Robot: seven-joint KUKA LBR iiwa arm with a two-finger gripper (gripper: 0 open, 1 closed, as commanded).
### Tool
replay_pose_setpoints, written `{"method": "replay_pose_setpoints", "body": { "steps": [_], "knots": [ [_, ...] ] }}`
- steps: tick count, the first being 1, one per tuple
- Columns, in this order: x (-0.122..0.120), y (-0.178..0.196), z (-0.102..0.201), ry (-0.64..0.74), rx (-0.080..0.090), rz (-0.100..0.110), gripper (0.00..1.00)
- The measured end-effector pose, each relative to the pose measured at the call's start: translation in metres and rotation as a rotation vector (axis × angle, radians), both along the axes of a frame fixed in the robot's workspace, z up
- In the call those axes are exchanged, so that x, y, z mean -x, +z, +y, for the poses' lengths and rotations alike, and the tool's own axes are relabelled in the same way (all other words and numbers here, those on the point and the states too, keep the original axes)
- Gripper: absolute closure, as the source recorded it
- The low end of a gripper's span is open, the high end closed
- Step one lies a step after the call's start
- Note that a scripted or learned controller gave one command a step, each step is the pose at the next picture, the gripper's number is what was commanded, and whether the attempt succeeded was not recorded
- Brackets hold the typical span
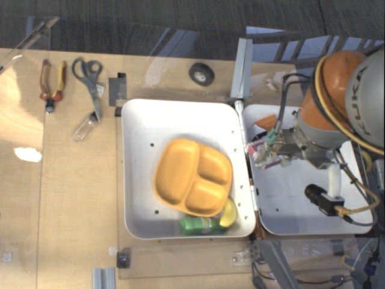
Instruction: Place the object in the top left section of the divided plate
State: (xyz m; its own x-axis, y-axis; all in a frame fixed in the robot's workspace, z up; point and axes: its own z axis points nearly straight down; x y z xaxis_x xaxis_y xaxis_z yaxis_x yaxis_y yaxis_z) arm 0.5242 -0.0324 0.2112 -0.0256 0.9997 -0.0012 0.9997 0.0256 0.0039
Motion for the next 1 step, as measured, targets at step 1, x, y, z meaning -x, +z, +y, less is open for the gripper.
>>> {"method": "replay_pose_setpoints", "body": {
  "steps": [1],
  "knots": [
    [-0.0047,-0.0271,0.0734,-0.066,-0.002,0.001,1.00]
  ]
}}
